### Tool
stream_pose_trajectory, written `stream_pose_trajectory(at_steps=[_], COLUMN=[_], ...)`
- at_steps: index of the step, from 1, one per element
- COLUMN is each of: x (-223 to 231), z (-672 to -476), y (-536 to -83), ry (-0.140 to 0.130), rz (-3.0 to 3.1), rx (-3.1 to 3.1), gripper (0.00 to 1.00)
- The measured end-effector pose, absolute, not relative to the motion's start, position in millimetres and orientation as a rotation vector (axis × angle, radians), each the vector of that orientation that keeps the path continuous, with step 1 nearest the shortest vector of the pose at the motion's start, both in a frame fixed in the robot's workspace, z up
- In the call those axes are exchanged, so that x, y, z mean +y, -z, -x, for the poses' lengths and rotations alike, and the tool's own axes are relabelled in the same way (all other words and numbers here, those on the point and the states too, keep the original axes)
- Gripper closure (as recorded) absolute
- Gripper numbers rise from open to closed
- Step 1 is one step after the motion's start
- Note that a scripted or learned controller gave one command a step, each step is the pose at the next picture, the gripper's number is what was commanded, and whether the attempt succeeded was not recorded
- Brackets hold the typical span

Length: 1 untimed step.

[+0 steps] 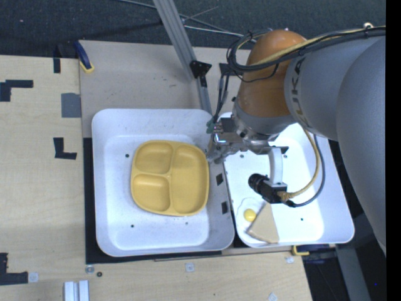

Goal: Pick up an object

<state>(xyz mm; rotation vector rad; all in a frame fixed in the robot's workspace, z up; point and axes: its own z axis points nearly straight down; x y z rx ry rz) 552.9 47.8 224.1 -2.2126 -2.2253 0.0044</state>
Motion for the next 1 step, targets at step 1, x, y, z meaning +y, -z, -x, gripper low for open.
stream_pose_trajectory(at_steps=[1], x=[102.8], z=[-547.1], y=[-228.9], ry=[-0.001], rz=[2.211], rx=[-2.228], gripper=[1.00])
